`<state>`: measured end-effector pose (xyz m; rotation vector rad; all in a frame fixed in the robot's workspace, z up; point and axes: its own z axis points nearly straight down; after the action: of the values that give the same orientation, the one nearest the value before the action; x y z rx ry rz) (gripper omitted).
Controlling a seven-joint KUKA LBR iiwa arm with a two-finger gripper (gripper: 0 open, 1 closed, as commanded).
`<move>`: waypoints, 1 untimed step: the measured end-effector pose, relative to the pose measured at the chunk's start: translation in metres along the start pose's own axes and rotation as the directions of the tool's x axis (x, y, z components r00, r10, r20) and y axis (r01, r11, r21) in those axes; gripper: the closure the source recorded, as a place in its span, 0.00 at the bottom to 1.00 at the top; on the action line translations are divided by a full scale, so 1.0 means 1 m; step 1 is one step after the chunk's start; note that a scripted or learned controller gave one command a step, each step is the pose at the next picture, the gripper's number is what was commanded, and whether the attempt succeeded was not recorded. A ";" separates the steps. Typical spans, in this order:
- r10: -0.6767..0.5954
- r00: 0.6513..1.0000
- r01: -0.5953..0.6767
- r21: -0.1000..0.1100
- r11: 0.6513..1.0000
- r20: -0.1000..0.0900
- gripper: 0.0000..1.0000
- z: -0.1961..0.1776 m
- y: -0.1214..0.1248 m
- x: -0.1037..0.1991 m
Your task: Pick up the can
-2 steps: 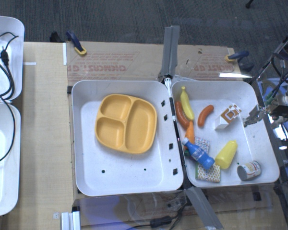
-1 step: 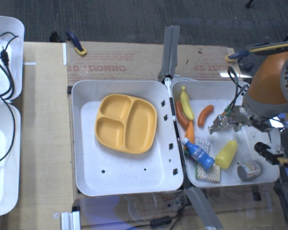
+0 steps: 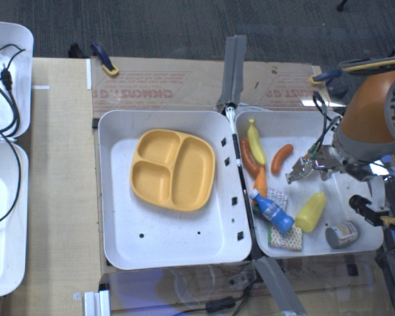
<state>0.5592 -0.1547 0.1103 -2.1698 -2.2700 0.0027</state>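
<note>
Though wrist hides part of bin [image 3: 375, 245], gripper [image 3: 299, 172] jaws apart, holding nothing; can [image 3: 342, 234] well below-right, untouched.

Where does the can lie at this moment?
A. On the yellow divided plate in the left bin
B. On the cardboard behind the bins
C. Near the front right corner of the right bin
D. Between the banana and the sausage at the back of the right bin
C: the can lies on its side near the front right corner of the right bin, just right of the yellow bottle and apart from the gripper.
</note>
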 end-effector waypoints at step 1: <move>0.065 0.998 -0.065 -0.003 0.998 -0.011 0.00 0.018 0.078 -0.061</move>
<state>0.6399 -0.2117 0.0919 -2.2389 -2.1938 -0.0133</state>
